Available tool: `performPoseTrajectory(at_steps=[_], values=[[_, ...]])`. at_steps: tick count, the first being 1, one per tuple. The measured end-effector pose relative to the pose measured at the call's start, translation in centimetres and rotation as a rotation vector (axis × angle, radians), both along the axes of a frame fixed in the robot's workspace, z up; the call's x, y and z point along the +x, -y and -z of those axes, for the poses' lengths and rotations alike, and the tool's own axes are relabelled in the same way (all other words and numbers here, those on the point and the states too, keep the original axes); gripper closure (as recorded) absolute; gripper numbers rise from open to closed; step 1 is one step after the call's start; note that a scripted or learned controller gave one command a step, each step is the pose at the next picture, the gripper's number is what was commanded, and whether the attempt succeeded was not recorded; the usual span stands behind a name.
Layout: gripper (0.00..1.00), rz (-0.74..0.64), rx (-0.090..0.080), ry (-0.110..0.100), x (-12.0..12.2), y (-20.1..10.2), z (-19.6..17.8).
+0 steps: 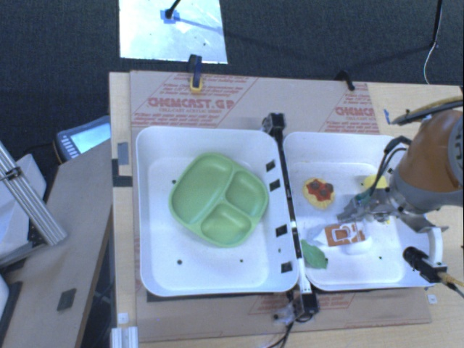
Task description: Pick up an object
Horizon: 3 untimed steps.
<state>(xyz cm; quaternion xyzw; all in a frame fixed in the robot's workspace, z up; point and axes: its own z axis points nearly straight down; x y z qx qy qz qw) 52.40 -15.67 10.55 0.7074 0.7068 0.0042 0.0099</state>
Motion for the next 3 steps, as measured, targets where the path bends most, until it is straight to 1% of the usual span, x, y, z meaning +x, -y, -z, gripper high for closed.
performPoseTrajectory(at_steps=[1,2,3], values=[[1.00,-0.002,0.006,-0.015,-0.4,-0.3,-0.3],[1.00,0.000,0.006,-0.015,-0.9,0.4,-5.3],[1.00,-0.005,0.006,-0.012,-0.7,0.5,-10.7]])
